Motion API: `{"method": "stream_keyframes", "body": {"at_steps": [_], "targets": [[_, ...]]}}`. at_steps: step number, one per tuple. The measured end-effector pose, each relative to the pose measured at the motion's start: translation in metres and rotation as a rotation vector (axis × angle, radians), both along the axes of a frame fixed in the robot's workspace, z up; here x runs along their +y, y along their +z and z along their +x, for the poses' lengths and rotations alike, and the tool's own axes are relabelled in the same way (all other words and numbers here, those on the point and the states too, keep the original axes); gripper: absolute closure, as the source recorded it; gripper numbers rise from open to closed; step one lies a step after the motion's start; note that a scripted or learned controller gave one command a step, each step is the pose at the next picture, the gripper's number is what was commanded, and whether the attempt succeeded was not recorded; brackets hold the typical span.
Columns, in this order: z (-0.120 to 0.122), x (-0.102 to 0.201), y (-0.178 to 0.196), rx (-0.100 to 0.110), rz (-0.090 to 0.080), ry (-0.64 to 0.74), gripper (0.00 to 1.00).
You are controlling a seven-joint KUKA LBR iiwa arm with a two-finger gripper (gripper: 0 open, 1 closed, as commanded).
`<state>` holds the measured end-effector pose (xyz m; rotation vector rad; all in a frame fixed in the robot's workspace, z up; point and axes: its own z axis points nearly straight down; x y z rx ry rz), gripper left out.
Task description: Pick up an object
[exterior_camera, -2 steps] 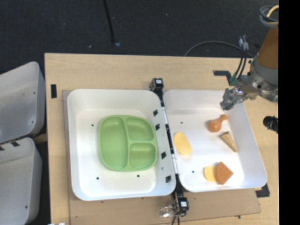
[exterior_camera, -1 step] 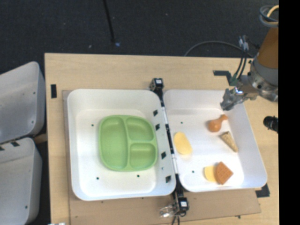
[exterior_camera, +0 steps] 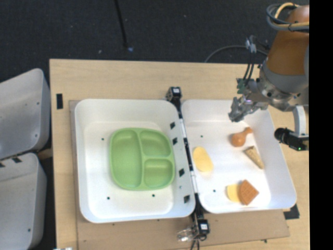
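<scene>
I see two white bins side by side on desk (exterior_camera: 62,77). Left bin (exterior_camera: 88,191) holds green divided tray (exterior_camera: 141,158), lying flat. Right bin (exterior_camera: 276,191) holds yellow oval piece (exterior_camera: 203,160) near divider, brown drumstick-shaped piece (exterior_camera: 240,137), tan wedge (exterior_camera: 254,156), orange block (exterior_camera: 248,192) touching small yellow disc (exterior_camera: 232,192). Gripper (exterior_camera: 238,110) over right bin's far edge, just beside drumstick piece; cannot tell how far open, nothing seen in its grasp.

light wood bench (exterior_camera: 130,79) fills mid-frame, two white bins sitting on it: left bin (exterior_camera: 93,202), right bin (exterior_camera: 276,191)
</scene>
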<state>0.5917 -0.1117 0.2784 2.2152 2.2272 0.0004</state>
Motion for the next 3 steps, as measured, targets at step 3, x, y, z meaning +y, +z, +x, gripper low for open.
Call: {"method": "stream_keyframes", "body": {"at_steps": [3], "targets": [[0.003, 0.158, -0.03, 0.002, 0.0, 0.001, 1.0]]}}
